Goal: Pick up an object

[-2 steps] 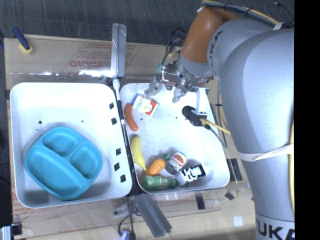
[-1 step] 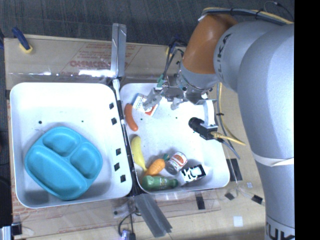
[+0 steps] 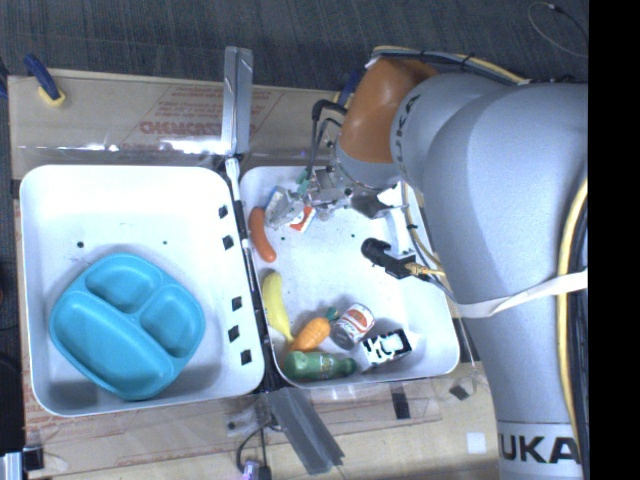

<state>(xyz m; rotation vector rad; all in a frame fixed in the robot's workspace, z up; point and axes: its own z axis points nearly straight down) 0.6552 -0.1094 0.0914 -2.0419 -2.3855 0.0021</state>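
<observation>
Light is bright and even from above, so the two white bins (image 3: 130, 183) look nearly washed out, with glare along their rims and soft grey shadows pooling in their near corners. The blue tray (image 3: 125, 323) casts a soft shadow toward the near wall. Focus is slightly soft throughout, small items are grainy, and the dark floor (image 3: 150, 8) beyond the worktop (image 3: 120, 108) stays dim.

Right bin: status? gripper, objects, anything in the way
Gripper low at right bin's far-left corner, finger state unclear. Hot dog, banana, carrot, can, green bottle loose. Arm overhangs right side.
</observation>
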